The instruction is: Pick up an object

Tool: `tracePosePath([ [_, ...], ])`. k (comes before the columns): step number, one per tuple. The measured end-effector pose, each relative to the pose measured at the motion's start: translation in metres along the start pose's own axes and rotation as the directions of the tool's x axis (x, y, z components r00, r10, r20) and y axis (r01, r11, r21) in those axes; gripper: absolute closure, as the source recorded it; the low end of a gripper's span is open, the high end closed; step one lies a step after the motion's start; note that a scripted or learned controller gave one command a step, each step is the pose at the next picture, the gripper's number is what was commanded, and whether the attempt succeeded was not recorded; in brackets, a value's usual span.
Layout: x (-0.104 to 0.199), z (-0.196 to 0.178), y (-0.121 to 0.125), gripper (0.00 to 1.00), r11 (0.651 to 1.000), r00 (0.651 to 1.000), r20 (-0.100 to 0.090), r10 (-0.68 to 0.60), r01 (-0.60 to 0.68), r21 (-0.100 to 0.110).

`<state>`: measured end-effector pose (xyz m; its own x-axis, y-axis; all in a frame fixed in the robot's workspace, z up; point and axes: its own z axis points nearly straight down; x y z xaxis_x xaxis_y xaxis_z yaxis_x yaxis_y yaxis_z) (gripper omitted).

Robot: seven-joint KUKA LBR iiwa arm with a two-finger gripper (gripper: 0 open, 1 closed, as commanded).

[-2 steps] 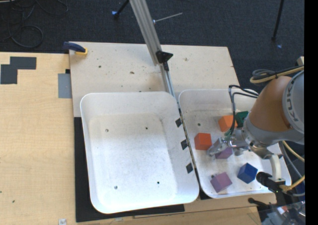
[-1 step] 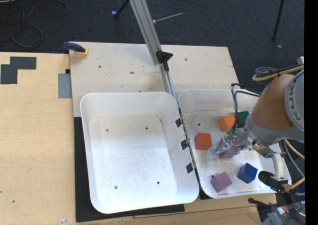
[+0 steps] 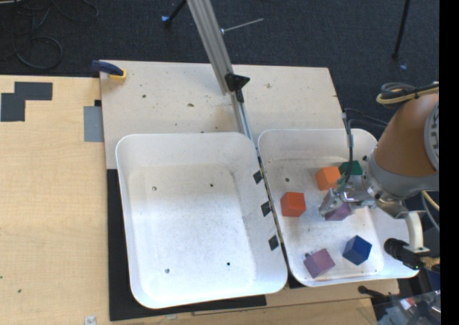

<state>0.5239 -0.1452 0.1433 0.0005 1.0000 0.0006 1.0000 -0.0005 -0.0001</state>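
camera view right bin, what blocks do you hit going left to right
red-orange block → purple block → orange block → blue block; the pieces under the end effector overlap, so I left them out.

Arm (image 3: 409, 148) reached in from the right, orange band above wrist, wrist angled down-left; gripper (image 3: 337, 201) sat low, inside the right bin's (image 3: 315, 144) middle.

Two white bins (image 3: 188, 145), six small blocks (image 3: 292, 204)

The gripper (image 3: 338, 201) hangs low in the right bin (image 3: 301, 145), apparently touching a purple block (image 3: 339, 211).
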Motion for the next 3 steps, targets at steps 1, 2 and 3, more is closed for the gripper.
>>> tracePosePath([
  [1,0.003,-0.043,-0.003,1.00,1.000,1.000,0.000,-0.001,0.001,-0.001],
  [2,-0.003,-0.105,0.001,1.00,1.000,1.000,0.002,-0.001,0.001,-0.004],
  [3,-0.003,-0.115,0.001,1.00,1.000,1.000,0.000,-0.003,0.003,0.002],
])
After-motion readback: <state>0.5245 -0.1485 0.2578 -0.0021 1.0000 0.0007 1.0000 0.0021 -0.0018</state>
